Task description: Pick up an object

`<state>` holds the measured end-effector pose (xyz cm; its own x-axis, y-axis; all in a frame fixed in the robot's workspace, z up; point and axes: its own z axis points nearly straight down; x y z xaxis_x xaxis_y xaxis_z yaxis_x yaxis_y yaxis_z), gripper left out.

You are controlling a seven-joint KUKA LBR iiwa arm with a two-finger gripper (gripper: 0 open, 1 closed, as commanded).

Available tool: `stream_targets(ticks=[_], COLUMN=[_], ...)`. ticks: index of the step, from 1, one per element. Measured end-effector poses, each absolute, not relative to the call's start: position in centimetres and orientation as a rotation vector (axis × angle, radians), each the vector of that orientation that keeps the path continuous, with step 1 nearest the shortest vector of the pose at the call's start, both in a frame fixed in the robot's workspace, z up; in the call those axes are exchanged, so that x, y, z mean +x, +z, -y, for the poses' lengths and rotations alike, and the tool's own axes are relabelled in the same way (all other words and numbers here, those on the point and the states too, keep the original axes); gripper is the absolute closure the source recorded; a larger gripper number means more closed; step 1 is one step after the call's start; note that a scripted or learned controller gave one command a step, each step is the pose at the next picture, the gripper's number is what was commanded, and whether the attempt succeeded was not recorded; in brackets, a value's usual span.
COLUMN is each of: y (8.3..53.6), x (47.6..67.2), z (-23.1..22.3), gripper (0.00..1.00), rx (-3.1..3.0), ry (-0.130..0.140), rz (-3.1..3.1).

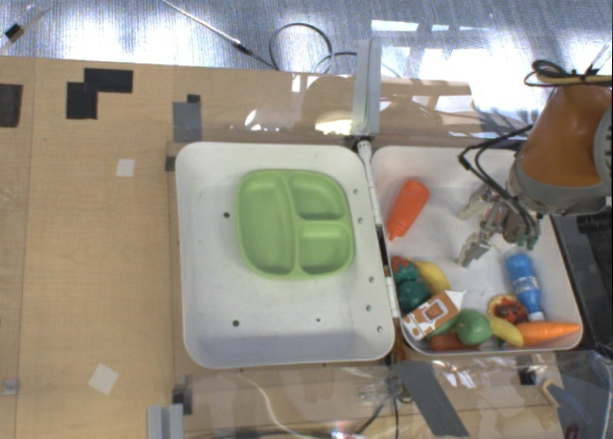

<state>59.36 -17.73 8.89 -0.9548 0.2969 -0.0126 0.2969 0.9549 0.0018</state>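
Nearest us, along the right white plastic bin's [565, 265] lower edge, lie a smooth orange toy carrot [548, 333], a green toy fruit [472, 327] and a small printed carton [431, 314]. We judge the task not yet done: the hand [484, 236] hovers over bare bin floor, fingers apart and gripping nothing. A blue bottle [524, 282] lies just beside it. The left bin [192, 265] carries a green compartment tray [293, 222].
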Motion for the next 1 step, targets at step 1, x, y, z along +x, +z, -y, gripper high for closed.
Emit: stream_targets(ticks=[1], y=[8.85], x=[60.06], z=[20.61], gripper=[0.0], rx=[0.417], ry=[-0.003], rz=[-3.101])
